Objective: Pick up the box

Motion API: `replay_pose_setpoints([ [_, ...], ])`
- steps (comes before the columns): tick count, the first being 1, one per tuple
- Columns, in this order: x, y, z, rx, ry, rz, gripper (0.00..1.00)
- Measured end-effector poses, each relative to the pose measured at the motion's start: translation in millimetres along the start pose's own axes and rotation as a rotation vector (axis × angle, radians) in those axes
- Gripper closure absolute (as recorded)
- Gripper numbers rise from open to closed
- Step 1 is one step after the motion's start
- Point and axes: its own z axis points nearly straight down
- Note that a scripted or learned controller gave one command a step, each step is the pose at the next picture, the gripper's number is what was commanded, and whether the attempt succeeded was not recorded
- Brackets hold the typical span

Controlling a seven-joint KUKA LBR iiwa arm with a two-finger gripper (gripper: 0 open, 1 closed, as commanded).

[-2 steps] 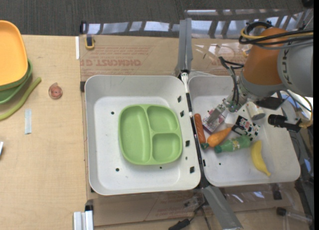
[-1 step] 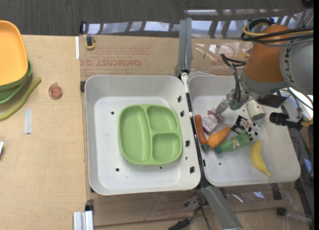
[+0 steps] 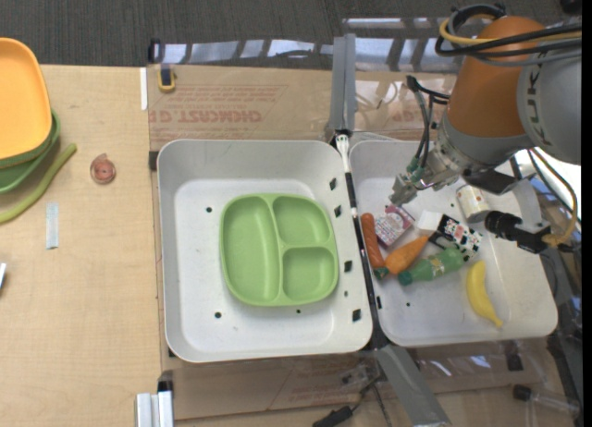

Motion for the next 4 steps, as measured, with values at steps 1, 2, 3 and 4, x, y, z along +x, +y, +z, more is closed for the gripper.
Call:
replay_pose_setpoints([
  [1, 0.0, 0.0, 0.0, 0.0, 0.0, -0.001, 0.0],
  [2, -70.9, 17.9, 44.4, 0.0, -0.001, 0.017, 0.0],
  [3, -75.2, 33.5, 99.7, 0.001, 0.0, 0.216, 0.0],
  [4, -49.9, -9.3, 99.4, 0.001, 0.001, 0.163, 0.0],
])
